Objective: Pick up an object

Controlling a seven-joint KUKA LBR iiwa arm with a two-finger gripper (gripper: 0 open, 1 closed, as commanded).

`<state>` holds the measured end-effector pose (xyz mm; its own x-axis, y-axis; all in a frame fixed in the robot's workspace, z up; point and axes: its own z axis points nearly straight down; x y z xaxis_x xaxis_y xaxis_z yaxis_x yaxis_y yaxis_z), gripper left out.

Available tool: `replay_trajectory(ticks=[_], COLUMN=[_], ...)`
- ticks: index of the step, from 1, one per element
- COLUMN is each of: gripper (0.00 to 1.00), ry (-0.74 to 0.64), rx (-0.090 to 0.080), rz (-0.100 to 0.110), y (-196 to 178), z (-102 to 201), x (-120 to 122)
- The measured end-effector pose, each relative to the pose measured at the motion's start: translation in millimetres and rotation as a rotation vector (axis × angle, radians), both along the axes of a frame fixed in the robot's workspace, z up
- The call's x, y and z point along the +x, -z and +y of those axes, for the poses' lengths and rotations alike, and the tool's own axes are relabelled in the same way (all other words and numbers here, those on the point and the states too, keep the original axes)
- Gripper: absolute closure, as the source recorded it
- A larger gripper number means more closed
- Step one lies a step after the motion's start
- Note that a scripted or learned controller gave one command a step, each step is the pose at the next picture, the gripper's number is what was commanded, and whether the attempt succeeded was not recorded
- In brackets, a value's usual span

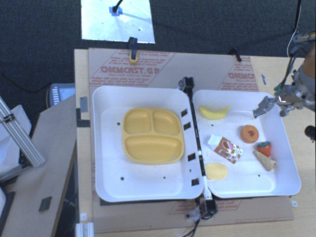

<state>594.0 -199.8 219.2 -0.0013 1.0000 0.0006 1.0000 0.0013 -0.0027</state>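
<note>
**Gripper above right bin, nothing held; candidates surveyed**

Two shallow white bins sit side by side. The left bin [106, 181] holds a yellow three-compartment plastic plate [152, 135], lying flat near its middle. The right bin [286, 177] holds the small objects.

The two-finger gripper [271, 105] sits at the right bin's upper right corner, over the far rim. Nothing shows between its fingers; from this angle I cannot tell if they are spread or closed.

Contents of right bin:
- yellow toy banana [214, 112], near the far left corner, lying on its side.
- orange ring-shaped doughnut toy [250, 133], flat, right of centre, nearest the gripper.
- small printed packet, white with red and brown picture [226, 148], flat, mid-bin.
- pale yellow flat disc [216, 171], near the front left, beside the divider.
- tan cone-like toy with red and green top [265, 156], just right of the packet, lying tilted.

All items lie apart from each other, none stacked.

Handling judgement: all look light, likely hollow plastic, probably smooth and a bit slippery. The doughnut is the closest target; pinch across its outer edge, or one finger through the hole. The banana offers a narrow mid-body, good for a crosswise grip. The disc and packet lie too flat for an easy pinch; avoid.
</note>
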Motion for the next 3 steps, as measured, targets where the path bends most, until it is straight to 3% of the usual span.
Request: replay_trajectory(ticks=[2,3], gripper=[0.00,1.00], ry=[0.000,0.000], rx=[-0.001,-0.003], rz=[-0.002,-0.008], y=[110,96], z=[-4,-4], x=[-6,-4])
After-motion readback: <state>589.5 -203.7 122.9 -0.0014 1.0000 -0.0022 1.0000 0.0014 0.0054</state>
